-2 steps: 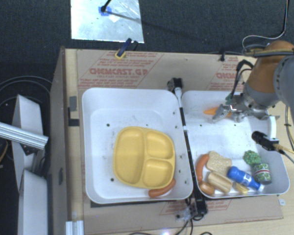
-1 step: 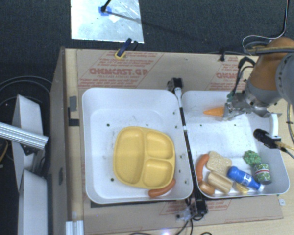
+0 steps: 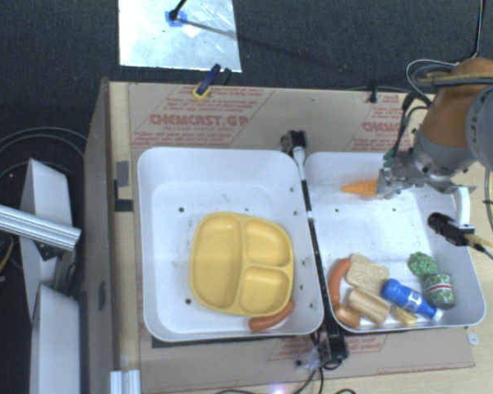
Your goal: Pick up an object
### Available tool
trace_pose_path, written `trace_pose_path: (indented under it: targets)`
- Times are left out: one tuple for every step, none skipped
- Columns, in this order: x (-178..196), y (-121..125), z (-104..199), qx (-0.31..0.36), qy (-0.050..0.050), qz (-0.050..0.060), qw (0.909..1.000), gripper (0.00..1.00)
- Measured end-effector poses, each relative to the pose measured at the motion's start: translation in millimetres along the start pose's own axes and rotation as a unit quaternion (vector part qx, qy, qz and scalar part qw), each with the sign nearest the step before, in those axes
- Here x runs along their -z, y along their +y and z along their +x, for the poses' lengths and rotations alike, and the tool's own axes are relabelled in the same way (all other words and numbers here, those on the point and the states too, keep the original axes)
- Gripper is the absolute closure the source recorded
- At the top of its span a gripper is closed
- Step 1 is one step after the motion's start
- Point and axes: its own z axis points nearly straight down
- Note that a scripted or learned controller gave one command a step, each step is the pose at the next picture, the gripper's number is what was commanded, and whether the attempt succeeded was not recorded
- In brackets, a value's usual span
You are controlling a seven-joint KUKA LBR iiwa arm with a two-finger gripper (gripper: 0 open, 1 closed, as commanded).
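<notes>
One orange carrot point(image 3: 360, 189) lies just beside the fingers point(image 3: 388, 189), whose state is unclear.

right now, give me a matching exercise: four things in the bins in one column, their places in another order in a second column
Things:
1. yellow tray
2. orange carrot
3. blue bottle
4. green broccoli

Places:
A. right bin, far end, by the gripper
B. left bin, middle
C. right bin, near edge, beside the bread
D. right bin, right side, above the can

Pairs: 1-B, 2-A, 3-C, 4-D
</notes>
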Motion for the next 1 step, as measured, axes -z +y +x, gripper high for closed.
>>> trace_pose_path:
  targets:
    - [10.9,1.0,-0.2,0.000,0.000,-0.002,1.0000,1.00]
